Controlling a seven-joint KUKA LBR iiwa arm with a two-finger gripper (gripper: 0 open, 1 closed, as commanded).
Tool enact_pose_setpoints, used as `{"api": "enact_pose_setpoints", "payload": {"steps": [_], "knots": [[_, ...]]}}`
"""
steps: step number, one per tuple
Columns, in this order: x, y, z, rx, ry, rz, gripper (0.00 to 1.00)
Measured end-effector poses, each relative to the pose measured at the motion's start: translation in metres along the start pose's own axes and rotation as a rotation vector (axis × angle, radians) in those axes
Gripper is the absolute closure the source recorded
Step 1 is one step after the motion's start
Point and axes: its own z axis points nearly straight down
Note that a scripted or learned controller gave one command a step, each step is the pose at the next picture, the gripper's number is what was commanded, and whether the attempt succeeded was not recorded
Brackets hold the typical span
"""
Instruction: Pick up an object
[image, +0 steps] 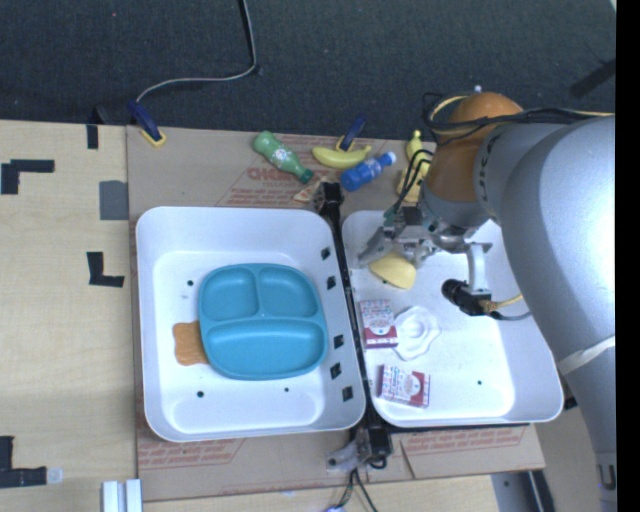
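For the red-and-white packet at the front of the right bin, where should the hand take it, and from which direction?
Probably straight down from above, fingers closing across the narrower width of the red-and-white packet. It lies flat on the floor of the right bin, so no side offers an edge to get under. Its surroundings are bare, apart from the white crumpled item, leaving the fingers room to descend.

**Crowded right bin, roomier left**

In the right bin (520, 395), the arm (545, 200) blocks the upper part; a yellow piece (393, 270), two small packets (377, 322) (403, 385) and a white lid (416, 331) crowd its left side. Bare floor lies lower right. A blue plate (262, 320) fills the left bin's (160, 240) middle; its edges stay free.
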Motion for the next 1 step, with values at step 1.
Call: {"api": "enact_pose_setpoints", "payload": {"steps": [1], "knots": [[0.0002, 0.0018, -0.0123, -0.005, -0.001, -0.001, 1.0]]}}
